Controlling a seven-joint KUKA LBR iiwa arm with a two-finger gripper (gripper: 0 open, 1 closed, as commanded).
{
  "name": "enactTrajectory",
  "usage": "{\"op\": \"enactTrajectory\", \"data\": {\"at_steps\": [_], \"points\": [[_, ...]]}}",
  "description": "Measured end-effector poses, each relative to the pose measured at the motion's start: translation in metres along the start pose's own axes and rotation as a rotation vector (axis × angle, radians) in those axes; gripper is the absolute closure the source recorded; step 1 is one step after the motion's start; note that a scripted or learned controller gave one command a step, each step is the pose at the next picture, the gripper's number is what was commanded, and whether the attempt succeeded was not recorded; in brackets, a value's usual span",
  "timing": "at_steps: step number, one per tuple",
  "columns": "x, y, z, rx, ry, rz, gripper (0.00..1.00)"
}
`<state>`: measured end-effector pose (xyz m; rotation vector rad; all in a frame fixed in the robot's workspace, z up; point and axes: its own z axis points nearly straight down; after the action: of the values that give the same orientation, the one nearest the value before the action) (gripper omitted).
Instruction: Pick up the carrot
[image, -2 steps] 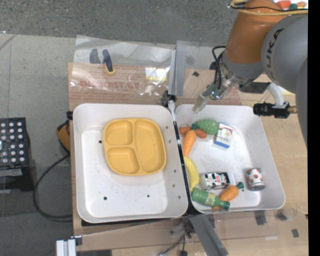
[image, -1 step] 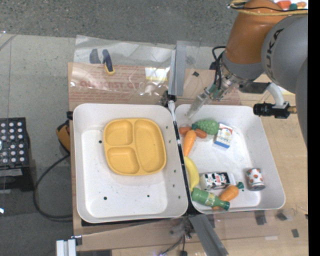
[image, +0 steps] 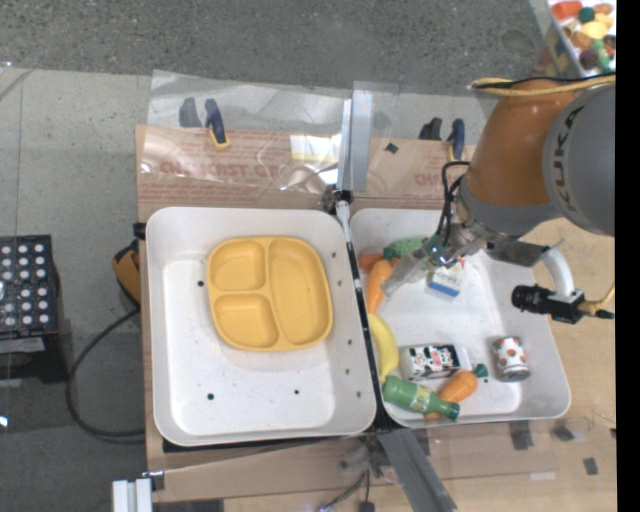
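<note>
So we're looking down on both bins here. The left bin (image: 180, 400) has a yellow divided plate (image: 270, 293) in it. The right bin (image: 540, 395) is where all the clutter is.

The carrot (image: 374, 285) lies against the right bin's left wall, in the upper part and running roughly along the wall. Its top end sits close to a green thing (image: 405, 247) that we honestly can't identify, since it's small and partly covered. Lower down near the front wall there's a second orange piece (image: 460, 384) with a bit of green at one end. It looks carrot-ish too, so we can't swear which one is meant.

The gripper (image: 441, 252) hangs over the upper middle of the right bin, right of the carrot and just beside a small blue and white box (image: 446, 281). It's a blurry tangle of metal and cable from this angle, so we can't tell whether it's wide, narrow or holding anything. The arm (image: 530, 140) above it blocks the bin's back right corner and is cut off at the right.

Also in there are a banana (image: 383, 345) along the left wall, a black and white carton (image: 432, 360), a green bottle (image: 418, 398) and a little can (image: 510, 357).
</note>
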<state>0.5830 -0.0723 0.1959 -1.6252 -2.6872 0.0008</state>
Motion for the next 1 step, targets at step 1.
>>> {"op": "enactTrajectory", "data": {"at_steps": [1], "points": [[0.0075, 0.0390, 0.0035, 0.000, -0.001, -0.032, 0.00]]}}
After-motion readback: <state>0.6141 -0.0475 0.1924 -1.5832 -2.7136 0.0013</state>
